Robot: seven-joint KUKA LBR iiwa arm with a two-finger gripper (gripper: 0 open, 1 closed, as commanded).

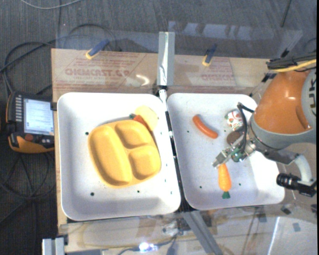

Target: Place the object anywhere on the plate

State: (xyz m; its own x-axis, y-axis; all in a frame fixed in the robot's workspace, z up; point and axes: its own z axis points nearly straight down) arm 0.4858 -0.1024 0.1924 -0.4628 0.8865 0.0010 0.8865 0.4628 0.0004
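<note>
Now we see the carrot [224,179] lying near the right bin's [266,193] front edge, long axis running front to back, just below the fingers [228,156], which look slightly open and hold nothing. Our plate [125,153] waits in the left bin [74,195].

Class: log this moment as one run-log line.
gripper: right bin, above carrot | sausage: right bin | plate: left bin
</note>
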